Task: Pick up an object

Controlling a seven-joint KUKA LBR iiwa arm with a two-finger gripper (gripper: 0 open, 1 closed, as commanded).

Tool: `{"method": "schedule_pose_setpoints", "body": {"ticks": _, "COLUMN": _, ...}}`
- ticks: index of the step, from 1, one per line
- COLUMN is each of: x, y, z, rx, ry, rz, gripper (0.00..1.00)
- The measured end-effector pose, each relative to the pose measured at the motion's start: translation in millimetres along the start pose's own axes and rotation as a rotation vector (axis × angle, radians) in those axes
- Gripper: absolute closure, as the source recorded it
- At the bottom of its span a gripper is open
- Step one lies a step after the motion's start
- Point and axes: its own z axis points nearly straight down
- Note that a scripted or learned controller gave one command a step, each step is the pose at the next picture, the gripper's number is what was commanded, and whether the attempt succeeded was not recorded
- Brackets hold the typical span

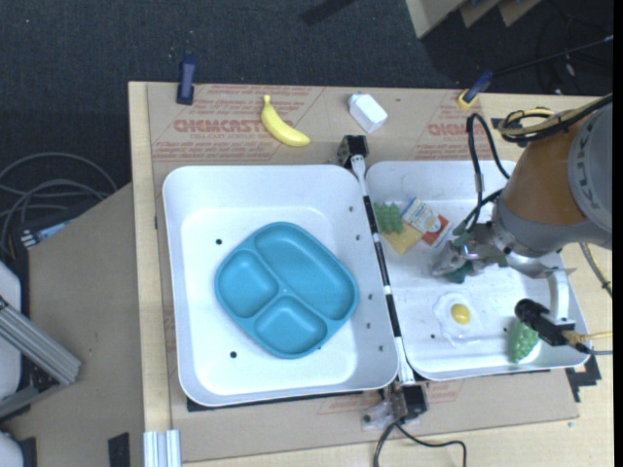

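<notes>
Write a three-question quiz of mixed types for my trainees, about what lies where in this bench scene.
1. True or false: the blue divided tray lies in the left bin.
2. Which lies outside both bins, on the cardboard? A) fried egg B) banana C) green grapes
3. Fill in: the end effector hangs over the ____ bin.

Key:
1. True.
2. B: the banana lies above the left bin, while the fried egg and green grapes are in the right bin.
3. Right.
</notes>
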Motion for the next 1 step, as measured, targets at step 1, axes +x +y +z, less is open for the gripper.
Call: {"method": "schedule_pose_setpoints", "body": {"ticks": 1, "x": 62.8, "y": 20.4, "z": -120.7, "rx": 0.000, "ry": 0.000, "rz": -0.002, "gripper": 1.00}}
